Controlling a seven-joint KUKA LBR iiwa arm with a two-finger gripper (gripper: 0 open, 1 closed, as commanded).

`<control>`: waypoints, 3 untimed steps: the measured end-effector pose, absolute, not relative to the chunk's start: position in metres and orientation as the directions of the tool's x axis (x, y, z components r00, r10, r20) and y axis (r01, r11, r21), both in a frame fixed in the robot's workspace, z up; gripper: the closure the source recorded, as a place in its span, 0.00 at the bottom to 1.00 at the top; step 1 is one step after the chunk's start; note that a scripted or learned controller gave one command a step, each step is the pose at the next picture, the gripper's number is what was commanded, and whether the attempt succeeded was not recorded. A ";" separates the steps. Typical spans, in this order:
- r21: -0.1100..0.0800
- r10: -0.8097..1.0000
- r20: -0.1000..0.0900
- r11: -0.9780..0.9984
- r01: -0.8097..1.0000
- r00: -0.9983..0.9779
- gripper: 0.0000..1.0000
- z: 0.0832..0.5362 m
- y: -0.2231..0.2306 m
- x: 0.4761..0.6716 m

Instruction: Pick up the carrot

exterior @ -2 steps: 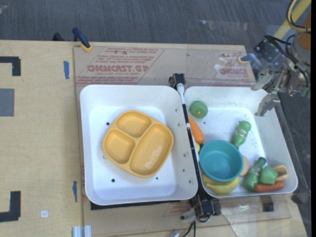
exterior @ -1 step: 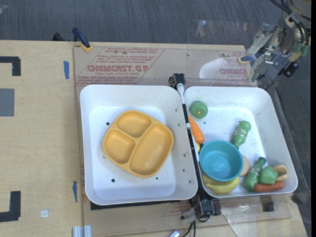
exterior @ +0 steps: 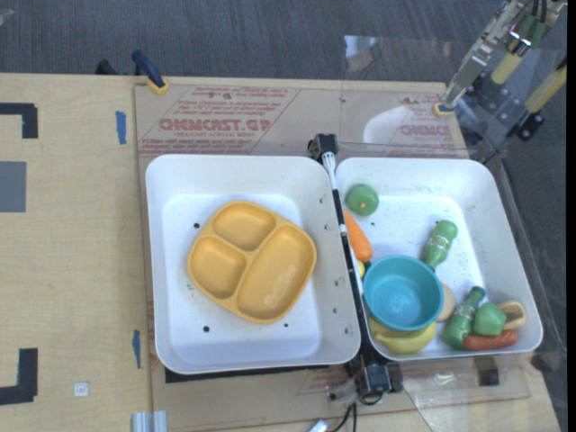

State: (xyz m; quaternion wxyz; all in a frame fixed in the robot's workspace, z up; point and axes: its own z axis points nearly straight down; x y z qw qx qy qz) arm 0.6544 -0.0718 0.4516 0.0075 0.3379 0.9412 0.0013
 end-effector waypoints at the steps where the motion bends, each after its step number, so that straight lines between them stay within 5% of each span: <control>1: 0.000 0.702 0.002 0.713 0.702 -0.713 0.00 0.412 0.008 0.658; 2: 0.011 0.907 -0.008 0.421 0.907 -0.421 0.00 0.504 -0.004 0.660; 3: -0.003 0.958 -0.001 0.288 0.958 -0.288 0.00 0.473 0.017 0.667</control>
